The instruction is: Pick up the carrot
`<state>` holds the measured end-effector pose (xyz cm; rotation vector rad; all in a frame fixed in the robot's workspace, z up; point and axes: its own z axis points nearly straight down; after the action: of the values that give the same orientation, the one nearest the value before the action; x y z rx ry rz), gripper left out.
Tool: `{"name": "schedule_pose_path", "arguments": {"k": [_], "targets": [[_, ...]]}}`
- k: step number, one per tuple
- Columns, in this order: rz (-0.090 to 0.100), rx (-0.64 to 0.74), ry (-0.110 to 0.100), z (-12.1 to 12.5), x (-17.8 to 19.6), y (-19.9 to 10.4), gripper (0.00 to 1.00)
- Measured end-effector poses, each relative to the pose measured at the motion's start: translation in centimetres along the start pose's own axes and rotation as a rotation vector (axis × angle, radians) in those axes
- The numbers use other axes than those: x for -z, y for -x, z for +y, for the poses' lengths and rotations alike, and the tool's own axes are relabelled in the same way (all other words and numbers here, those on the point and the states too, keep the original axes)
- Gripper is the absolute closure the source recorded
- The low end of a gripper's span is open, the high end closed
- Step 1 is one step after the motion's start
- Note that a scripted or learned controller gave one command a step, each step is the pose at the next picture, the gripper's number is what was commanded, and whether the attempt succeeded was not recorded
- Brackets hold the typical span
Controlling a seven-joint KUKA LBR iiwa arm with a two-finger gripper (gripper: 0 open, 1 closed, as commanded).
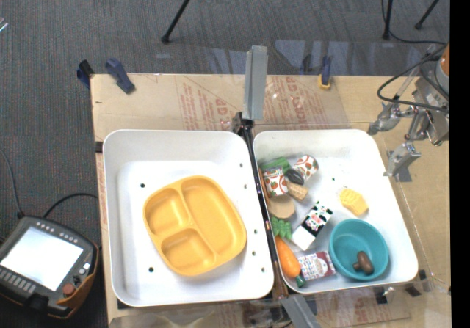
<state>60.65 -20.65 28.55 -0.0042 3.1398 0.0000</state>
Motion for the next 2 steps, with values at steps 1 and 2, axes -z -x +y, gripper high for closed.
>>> {"name": "schedule_pose_path", "arguments": {"k": [1, 2], "targets": [[0.012, 0.202, 0.007, 1.5, -14.1, -0.6, 0.00], [0.007, 0.175, 0.005, 1.1, -20.2, 0.9, 0.00]]}}
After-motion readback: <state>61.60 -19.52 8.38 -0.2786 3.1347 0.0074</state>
